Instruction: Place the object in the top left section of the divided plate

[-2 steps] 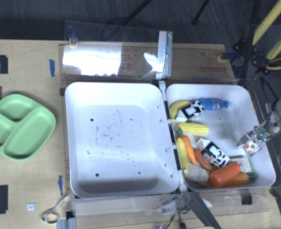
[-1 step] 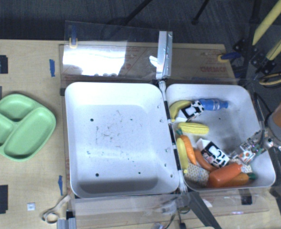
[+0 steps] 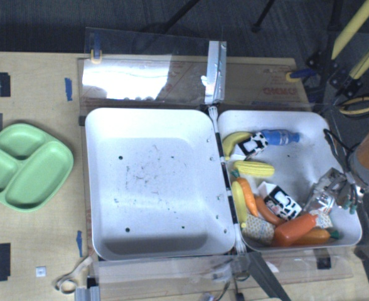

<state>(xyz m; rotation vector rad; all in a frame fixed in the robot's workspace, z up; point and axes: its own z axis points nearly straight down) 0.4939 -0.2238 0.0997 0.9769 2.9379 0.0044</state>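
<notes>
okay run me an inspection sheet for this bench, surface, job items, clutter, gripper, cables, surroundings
Surface: tan bench with two white bins side by side, the left bin and the right bin; black corner marks on the bench.
Job's things: green divided plate on the bench left of the bins, its sections bare.
Clutter: right bin holds a banana, corn cob, blue bottle, carrots and black-and-white items, piled together.
Gripper: gripper low over the right bin's right side; jaws' state unclear.
Cables: dark cables along the right bin's rim.
Surroundings: clear panel behind the bins; dark floor with stand legs.
</notes>
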